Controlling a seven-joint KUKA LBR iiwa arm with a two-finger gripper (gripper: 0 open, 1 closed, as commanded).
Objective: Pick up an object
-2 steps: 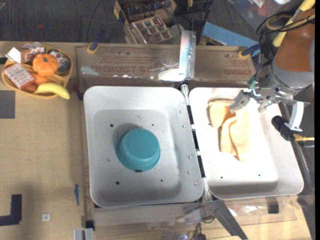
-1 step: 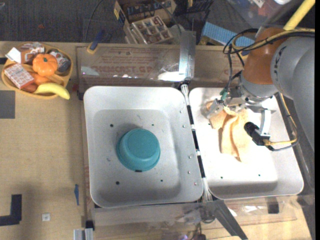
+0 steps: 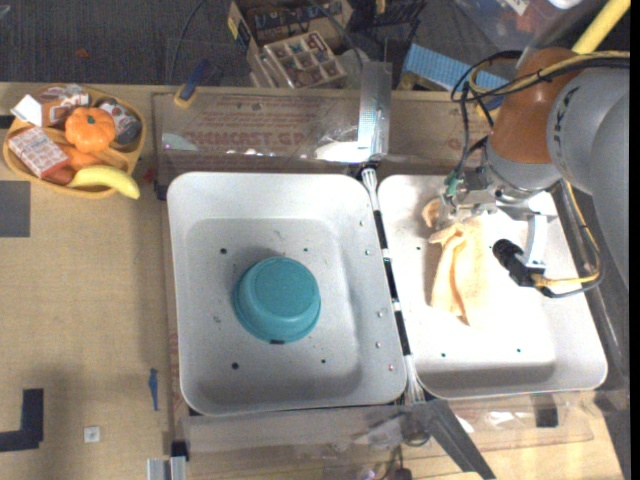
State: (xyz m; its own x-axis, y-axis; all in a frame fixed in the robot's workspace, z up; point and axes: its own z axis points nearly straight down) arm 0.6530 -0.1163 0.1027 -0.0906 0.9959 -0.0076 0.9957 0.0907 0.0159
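Teal bowl: one, upside down on the floor of the left bin, well apart from the arm.
Left bin: one, shallow and white, bearing the bowl alone.
Right bin: one, white, touching the left bin along the middle seam.
Cloth: one, pale yellow, crumpled in a long fold near the right bin's left wall; its upper end rises in a bunch toward the gripper.
Black fitting with cable: one, just beside the cloth on its right; it looks like part of the arm's rig, though this is a judgement.
Gripper: one, low over the top end of the cloth at the far left corner of the right bin; the fingers are too small and cluttered to read, so how wide they stand, and whether any cloth lies between them, cannot be told.
Arm: one, grey with an orange band, reaching in from the right.
Step in hand, advice: the cloth looks the likely target. Bite the raised bunch rather than a flat edge, close fully, then lift straight up and slowly so the hanging length clears the bin wall and the black fitting.
Fruit basket: one, far left on the bench, holding one orange pumpkin, one banana and some small cartons.
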